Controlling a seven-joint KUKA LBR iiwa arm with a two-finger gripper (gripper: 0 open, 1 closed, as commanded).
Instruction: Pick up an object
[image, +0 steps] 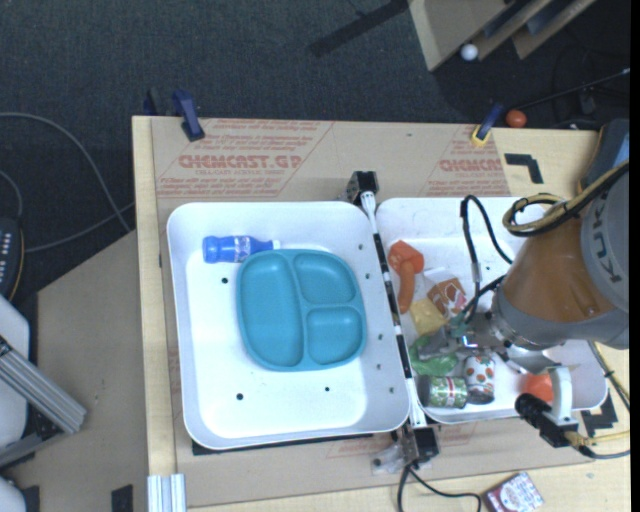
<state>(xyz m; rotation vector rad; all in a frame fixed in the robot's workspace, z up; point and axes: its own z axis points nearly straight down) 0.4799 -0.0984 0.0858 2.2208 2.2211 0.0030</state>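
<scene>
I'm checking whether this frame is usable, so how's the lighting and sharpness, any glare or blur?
Camera view: even, soft lighting with faint shadows; the left bin looks bright white but keeps its detail, as does the blue divided tray; the picture is slightly soft overall, and the small items under the arm in the right bin blur together.

Left bin (200, 330): white plastic, smooth, looking faintly glossy. Right bin (435, 215): showing the same white plastic. Divided plate (300, 308): teal plastic, smooth, appearing matt with a soft sheen. Small bottle (236, 247): blue and white plastic, glossy. Bench board (300, 155): tan, paper-faced, matt, carrying red print. Arm (560, 280): orange band looking smooth and semi-glossy, grey shell below it shining lightly. Can (445, 392): looking like metal, reflecting light. Floor (80, 60): dark, looking like rough carpet.
</scene>
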